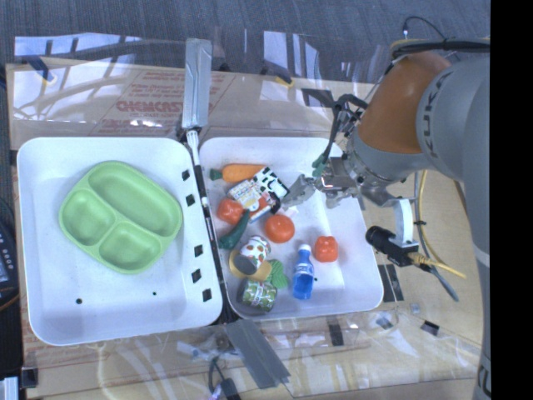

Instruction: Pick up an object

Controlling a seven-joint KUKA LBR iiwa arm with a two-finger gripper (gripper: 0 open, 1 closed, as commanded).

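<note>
a grey carpet floor runs behind my table (pixel 100 98), which is covered in brown cardboard and strips of shiny tape, probably there to hold the two white bins from sliding.

i take the right bin (pixel 354 261) as my landmark. just to its left, touching it along a taped seam, sits the left bin (pixel 42 298), and in that one lies a green divided plate (pixel 121 215).

inside the right bin the toys bunch toward its left wall: an orange carrot (pixel 243 172) at the far end, a black and white carton (pixel 258 190) just nearer than it, a red tomato (pixel 281 227) in the middle, a small orange pepper (pixel 326 248) toward the right, a blue bottle (pixel 303 275) beside that, and a green can (pixel 259 295) at the near end. they lie jumbled and partly overlapping, which i judge will make a clean grip harder.

my arm (pixel 416 115) leans in over the bin's far right corner. the claw (pixel 301 187) hangs low, right beside the carton, as if lined up on it. i cannot tell whether it is released or clenched, and i see nothing lifted yet. any of these toys could serve as the pick; the carton looks nearest.
</note>
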